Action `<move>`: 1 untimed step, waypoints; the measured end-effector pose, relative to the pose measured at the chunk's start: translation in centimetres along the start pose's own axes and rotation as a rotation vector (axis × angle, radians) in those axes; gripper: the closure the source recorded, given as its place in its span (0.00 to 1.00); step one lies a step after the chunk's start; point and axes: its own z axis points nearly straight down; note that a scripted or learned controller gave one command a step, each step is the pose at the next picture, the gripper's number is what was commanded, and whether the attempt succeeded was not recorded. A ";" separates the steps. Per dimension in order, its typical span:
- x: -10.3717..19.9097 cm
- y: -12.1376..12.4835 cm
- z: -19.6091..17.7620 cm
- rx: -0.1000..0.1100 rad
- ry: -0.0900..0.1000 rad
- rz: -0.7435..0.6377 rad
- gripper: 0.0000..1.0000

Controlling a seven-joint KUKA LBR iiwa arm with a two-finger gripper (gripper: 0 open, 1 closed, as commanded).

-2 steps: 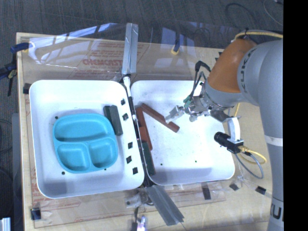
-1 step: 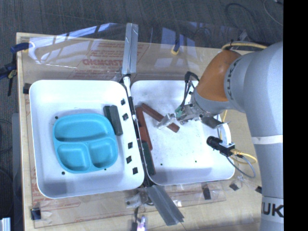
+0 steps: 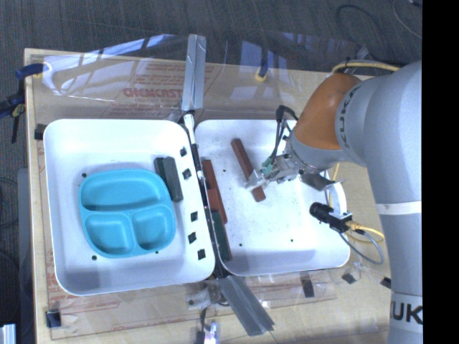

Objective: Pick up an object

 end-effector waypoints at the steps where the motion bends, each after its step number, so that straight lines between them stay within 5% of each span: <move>1: 0.9 4.0 -10.8 -0.008 -0.005 -0.033 1.00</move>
